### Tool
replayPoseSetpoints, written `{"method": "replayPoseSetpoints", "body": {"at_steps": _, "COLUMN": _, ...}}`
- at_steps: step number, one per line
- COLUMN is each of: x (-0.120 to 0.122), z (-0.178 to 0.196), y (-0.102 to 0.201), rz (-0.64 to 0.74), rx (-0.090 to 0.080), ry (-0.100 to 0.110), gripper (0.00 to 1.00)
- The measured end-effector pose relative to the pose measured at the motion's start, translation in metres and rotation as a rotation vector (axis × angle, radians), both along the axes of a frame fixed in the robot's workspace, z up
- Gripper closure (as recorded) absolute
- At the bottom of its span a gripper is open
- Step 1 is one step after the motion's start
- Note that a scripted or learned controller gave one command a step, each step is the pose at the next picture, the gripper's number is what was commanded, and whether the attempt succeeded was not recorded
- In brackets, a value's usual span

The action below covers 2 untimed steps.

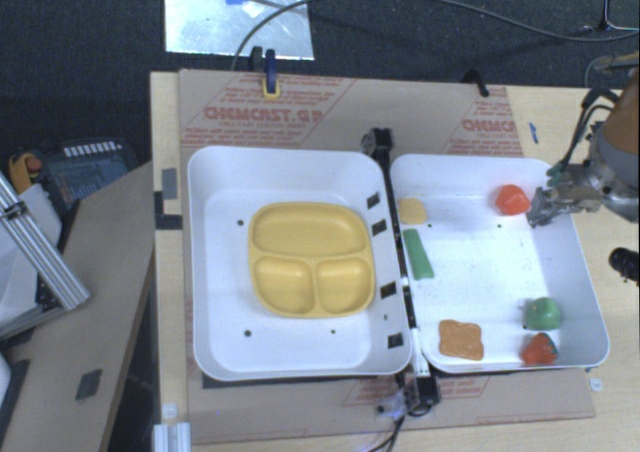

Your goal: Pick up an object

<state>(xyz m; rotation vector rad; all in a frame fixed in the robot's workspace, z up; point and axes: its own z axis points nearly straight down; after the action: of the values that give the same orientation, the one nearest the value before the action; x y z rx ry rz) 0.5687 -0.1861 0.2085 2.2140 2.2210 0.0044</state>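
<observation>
- Bins: two shallow white plastic bins sit side by side on the bench, the left bin (215, 240) and the right bin (580, 285), their inner rims meeting at a line of black clips.
- A yellow plastic plate with three compartments (310, 258) lies flat in the middle of the left bin.
- The right bin holds six small items, spread out and not touching one another.
- An orange-red rounded toy piece (512, 200) lies near the far right corner of that bin.
- A pale yellow rounded piece (411, 210) sits at the far left corner, with a green stick-shaped piece (417, 253) just beside it, nearer the camera, along the left wall.
- A flat orange-brown piece shaped like toast (461, 339) lies by the near rim.
- A green rounded piece (543, 314) and a red piece with a green end (539, 349) sit close together in the near right corner.
- The grey two-finger gripper (543, 206) reaches in at the right bin's far right edge, just beside the orange-red piece but apart from it.
- How far its claw is open cannot be made out, and nothing can be seen held in it.
- Brown cardboard printed with red lettering (260, 112) lies under both bins.
</observation>
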Motion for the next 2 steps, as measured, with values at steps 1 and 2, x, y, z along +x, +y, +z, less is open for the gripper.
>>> {"method": "replayPoseSetpoints", "body": {"at_steps": 1, "x": 0.001, "z": 0.018, "y": 0.0, "rz": 0.0, "rx": 0.001, "ry": 0.002, "gripper": 1.0}}
{"method": "replayPoseSetpoints", "body": {"at_steps": 2, "x": -0.006, "z": 0.026, "y": 0.056, "rz": 0.006, "rx": 0.003, "ry": 0.003, "gripper": 1.0}}
